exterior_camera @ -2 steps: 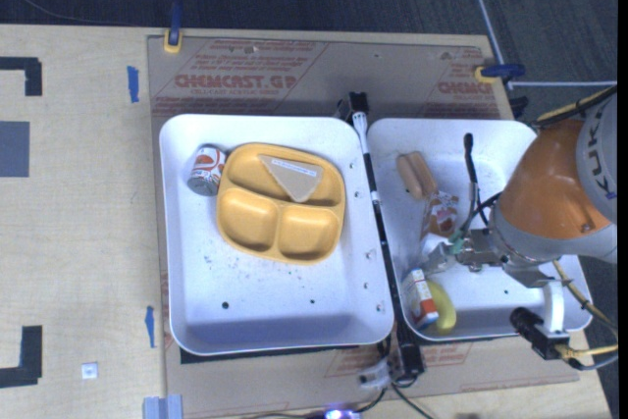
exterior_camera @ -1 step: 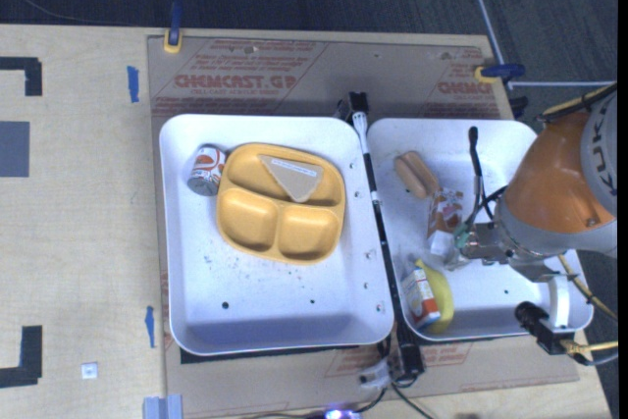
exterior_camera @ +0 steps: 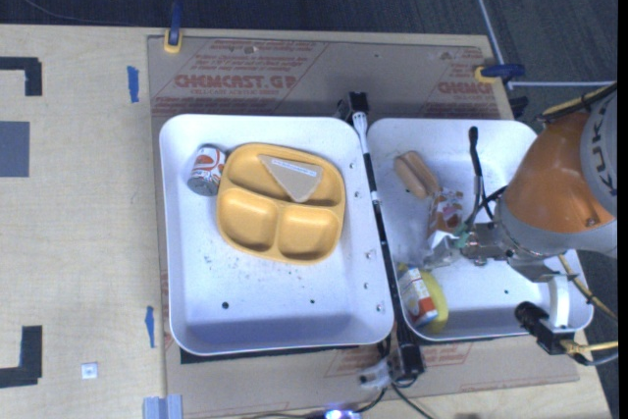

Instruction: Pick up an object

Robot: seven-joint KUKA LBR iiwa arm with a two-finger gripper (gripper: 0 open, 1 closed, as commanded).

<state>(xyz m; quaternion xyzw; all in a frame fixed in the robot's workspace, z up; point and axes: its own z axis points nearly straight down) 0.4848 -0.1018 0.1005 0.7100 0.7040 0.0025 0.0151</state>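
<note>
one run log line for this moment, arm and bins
arm: reaching into right bin | gripper: low among clutter, grasp unclear | left bin: yellow tray, can | right bin: hot dog, bottle

Even bright light, mild blur

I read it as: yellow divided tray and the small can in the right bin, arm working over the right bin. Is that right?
Not quite. The camera view shows the yellow divided tray and the small can in the left bin, not the right. The arm is indeed working over the right bin.
</note>
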